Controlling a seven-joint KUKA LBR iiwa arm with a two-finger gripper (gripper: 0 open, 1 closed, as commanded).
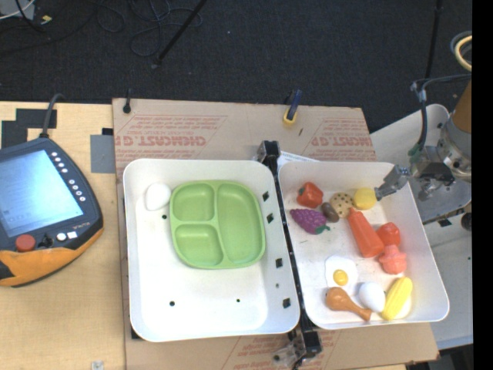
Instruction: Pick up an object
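Observation:
The right bin (pixel 431 284) holds several toy foods: a red pepper (pixel 310 194), a speckled cookie (pixel 341 203), a yellow lemon (pixel 364 199), purple grapes (pixel 310 220), an orange carrot (pixel 364 233), a red piece (pixel 390 233), a pink piece (pixel 393 260), a fried egg (pixel 340 270), a drumstick (pixel 347 302), a white egg (pixel 372 294) and a yellow corn cob (pixel 397 297). My gripper (pixel 394 180) hangs over the bin's far right rim, just right of the lemon, with nothing seen held.
The left bin (pixel 154 299) holds a green divided plate (pixel 216 224) and a small white object (pixel 157 196). A teach pendant (pixel 42 206) lies on the bench at the left. A black divider clip (pixel 269 151) sits between the bins.

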